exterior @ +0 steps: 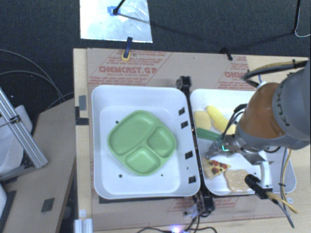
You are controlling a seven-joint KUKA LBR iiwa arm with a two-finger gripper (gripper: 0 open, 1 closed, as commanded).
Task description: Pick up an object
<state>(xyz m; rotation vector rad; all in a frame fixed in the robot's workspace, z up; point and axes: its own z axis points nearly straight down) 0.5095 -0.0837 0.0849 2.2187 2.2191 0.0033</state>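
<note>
The right bin [219, 95] holds several toy foods. A yellow corn cob [216, 116] lies near its back, with a pale yellow piece [201, 120] beside it. Below them is a flat green piece [207, 134]. A pizza slice [217, 167] and a slice of toast [236, 179] lie near the front edge. My gripper [217, 151] hangs low over the bin's left half, between the green piece and the pizza slice. Nothing visibly hangs from it. The arm's orange band [262, 115] and grey body cover the bin's right part.
The left bin [99, 130] holds a green divided plate [142, 142]. A black divider with clips [187, 125] runs between the bins. Cardboard [146, 67] lines the bench behind them. An aluminium frame [19, 130] stands at the far left.
</note>
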